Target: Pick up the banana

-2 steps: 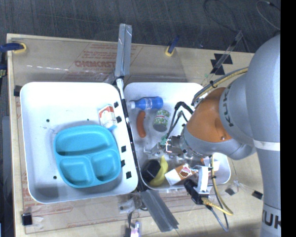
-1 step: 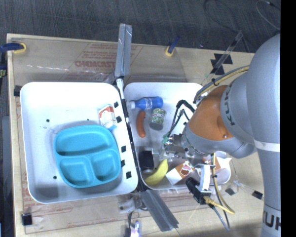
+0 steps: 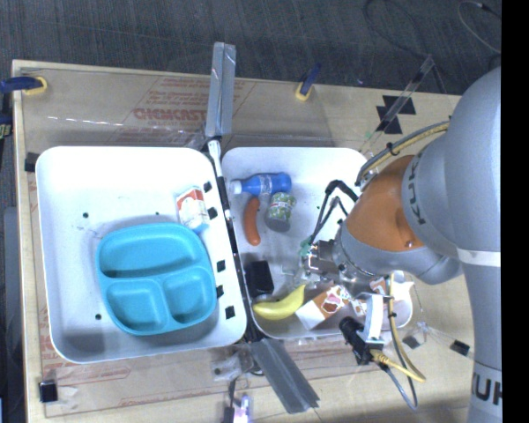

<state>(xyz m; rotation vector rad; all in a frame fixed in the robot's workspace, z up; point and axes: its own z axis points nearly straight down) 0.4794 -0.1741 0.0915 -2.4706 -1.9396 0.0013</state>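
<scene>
The yellow banana (image 3: 280, 305) lies at the front of the right bin (image 3: 335, 161), curved, with one end against the bin's front-left wall. My gripper (image 3: 319, 266) hangs low in that bin, just above and to the right of the banana, below the orange band of the wrist. The wrist and cables hide much of the gripper. Nothing is seen held in it.
Around the banana lie a black block (image 3: 258, 278) and a brown-and-white packet (image 3: 333, 303). Farther back are a blue bottle (image 3: 264, 185), a small can (image 3: 280, 211) and an orange sausage-shaped item (image 3: 252, 223). The left bin (image 3: 66, 183) holds a blue divided tray (image 3: 156, 276) and a small red-and-white packet (image 3: 190, 206).
</scene>
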